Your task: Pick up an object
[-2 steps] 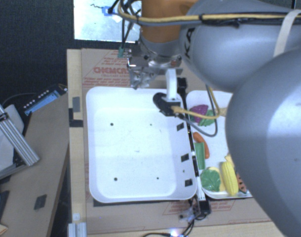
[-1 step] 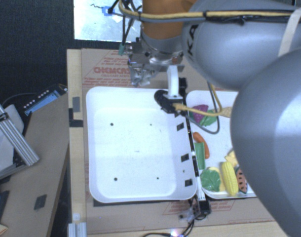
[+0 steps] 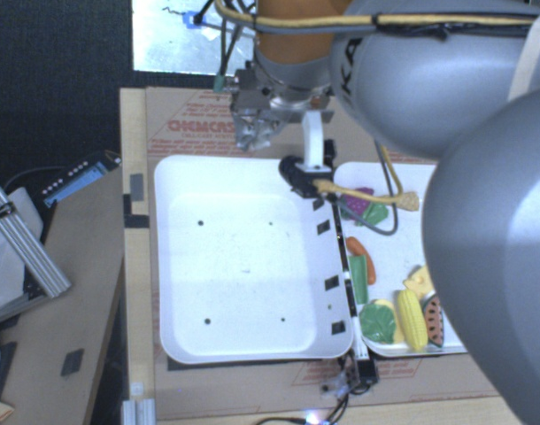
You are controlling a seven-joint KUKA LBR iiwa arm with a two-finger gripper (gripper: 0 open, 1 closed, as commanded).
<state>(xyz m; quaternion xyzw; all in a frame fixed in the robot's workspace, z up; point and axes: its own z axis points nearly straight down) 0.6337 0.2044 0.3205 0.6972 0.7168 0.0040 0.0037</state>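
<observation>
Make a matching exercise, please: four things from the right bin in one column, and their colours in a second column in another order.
Things:
1. corn
2. eggplant
3. carrot
4. watermelon slice

Colours:
A. orange-red
B. red with a green rind
C. yellow
D. purple

Pairs: 1-C, 2-D, 3-A, 4-B

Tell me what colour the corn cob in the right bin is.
Yellow. The corn cob lies near the right bin's front edge in the camera view.
</observation>
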